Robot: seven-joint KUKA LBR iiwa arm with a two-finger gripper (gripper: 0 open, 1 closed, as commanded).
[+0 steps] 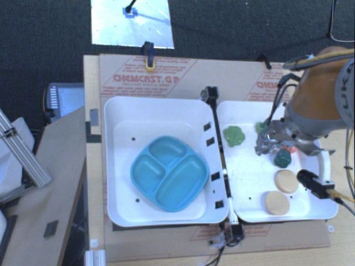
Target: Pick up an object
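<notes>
A blue divided plate [169,172] lies in the left bin [119,115]. In the right bin [244,209], a green lump [234,136] sits left of the gripper [265,147], fingers' opening unclear, with two tan discs [286,181] nearby

camera: single, fixed | position: above tabletop [166,71] | facing: down at a slant | range: moderate, both bins framed | arm [319,93] enters right

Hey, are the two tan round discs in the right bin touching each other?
Apart. The camera view shows a strip of white bin floor between the upper tan disc and the lower tan disc.
</notes>
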